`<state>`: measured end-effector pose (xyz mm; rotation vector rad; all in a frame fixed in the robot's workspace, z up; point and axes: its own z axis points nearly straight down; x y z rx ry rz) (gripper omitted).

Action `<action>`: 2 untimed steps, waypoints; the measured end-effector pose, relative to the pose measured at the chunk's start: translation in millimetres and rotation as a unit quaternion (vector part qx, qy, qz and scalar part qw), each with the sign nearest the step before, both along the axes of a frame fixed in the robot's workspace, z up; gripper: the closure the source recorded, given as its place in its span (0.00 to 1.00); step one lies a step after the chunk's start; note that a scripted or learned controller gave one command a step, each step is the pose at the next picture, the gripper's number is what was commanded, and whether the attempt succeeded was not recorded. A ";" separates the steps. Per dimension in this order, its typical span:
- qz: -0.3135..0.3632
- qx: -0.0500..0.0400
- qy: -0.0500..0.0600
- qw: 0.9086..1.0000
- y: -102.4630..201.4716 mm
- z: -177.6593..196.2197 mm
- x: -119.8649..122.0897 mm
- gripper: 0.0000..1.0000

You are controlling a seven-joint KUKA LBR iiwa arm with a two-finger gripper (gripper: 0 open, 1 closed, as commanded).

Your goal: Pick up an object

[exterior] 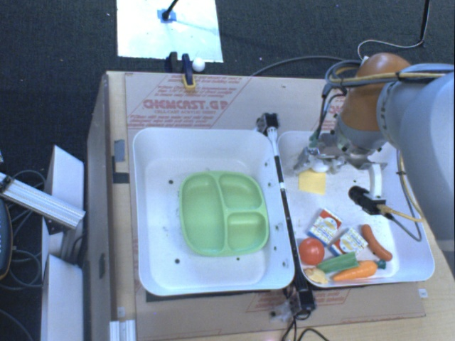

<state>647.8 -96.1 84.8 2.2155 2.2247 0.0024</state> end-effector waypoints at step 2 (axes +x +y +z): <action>-0.001 0.000 0.001 1.000 3.9 -0.4 -37.6 0.00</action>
